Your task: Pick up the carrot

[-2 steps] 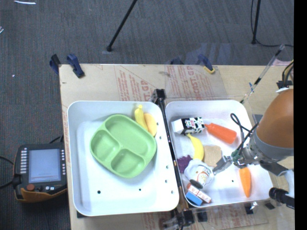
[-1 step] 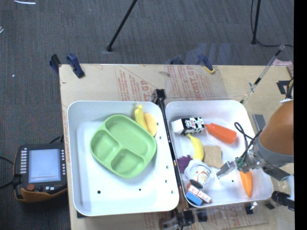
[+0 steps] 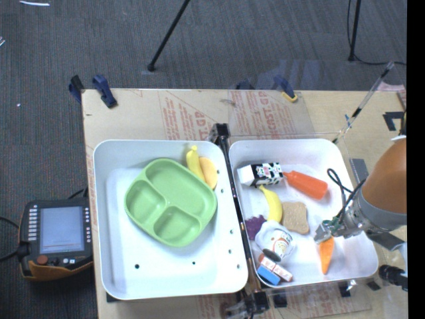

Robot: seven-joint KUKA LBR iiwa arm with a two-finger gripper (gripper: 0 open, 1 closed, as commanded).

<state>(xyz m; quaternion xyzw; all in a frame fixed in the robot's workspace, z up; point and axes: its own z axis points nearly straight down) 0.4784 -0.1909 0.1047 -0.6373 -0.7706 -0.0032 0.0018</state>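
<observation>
The gripper [image 3: 330, 232] is down in the right bin [image 3: 345, 155], sitting right at the top end of the carrot [image 3: 325, 254], and I can't tell whether the jaws are spread or pinching anything. The carrot lies on the bin floor near the right wall, pointing toward the front edge, touching or just under the tool. By my read, the approach is done, but the grab and the lift are both left to do.

Moving outward: a slice of bread [image 3: 295, 216] and a banana [image 3: 272, 203] sit just left, a yogurt cup [image 3: 275, 241] beyond them, a milk carton [image 3: 262, 173] and an orange bottle [image 3: 307, 183] toward the back. The left bin [image 3: 106, 244] carries a green divided plate [image 3: 171, 203]. Both bins rest on a cardboard-covered tabletop [image 3: 166, 111], with grey carpet [image 3: 80, 38], tripod legs [image 3: 171, 28] and a handheld controller [image 3: 56, 234] on the floor.
</observation>
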